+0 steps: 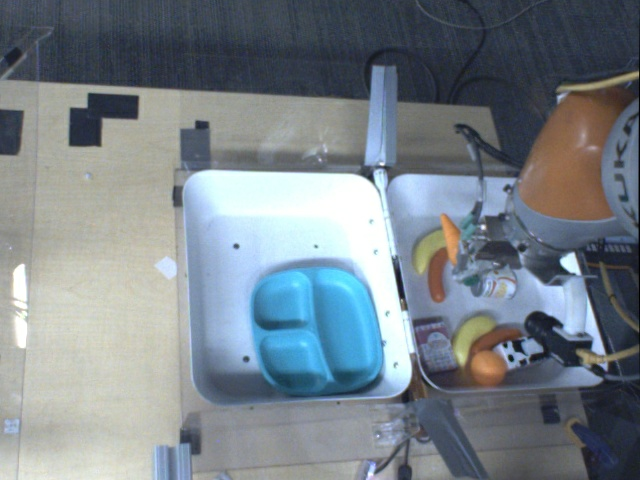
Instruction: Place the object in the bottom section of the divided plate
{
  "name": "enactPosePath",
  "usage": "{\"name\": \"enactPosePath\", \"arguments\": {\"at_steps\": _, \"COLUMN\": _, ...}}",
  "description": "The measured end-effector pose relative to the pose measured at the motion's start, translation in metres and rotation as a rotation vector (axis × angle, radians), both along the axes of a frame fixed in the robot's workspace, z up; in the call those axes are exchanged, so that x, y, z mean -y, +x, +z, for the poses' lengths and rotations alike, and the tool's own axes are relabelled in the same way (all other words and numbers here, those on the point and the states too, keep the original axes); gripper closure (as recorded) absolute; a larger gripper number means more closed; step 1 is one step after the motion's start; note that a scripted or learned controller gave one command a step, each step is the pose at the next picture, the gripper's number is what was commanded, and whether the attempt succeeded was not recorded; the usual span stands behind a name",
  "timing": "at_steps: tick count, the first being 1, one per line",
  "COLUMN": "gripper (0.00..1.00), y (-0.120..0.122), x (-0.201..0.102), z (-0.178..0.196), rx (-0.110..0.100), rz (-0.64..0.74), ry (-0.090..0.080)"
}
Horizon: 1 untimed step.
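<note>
The end effector [478, 258] sits low in the right bin [405, 203]; its grip state cannot be determined. Divided plate [316, 330] rests in the left bin [215, 218]. Arm partly hides the clutter.

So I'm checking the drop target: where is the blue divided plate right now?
The blue divided plate lies in the left bin, toward its near right corner, by the wall shared with the right bin.

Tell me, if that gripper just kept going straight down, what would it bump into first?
Probably the small can lying right under the gripper in the right bin, though depth is hard to judge; the carrot sits just beside it.
</note>
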State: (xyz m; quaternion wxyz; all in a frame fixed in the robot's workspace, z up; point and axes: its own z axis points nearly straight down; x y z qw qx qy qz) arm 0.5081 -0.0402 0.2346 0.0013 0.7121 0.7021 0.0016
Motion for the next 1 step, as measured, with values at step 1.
{"name": "enactPosePath", "arguments": {"at_steps": 1, "gripper": 1.0, "y": -0.02, "x": -0.0121, "z": -0.0432, "rx": -0.002, "rz": 0.097, "ry": -0.001}}
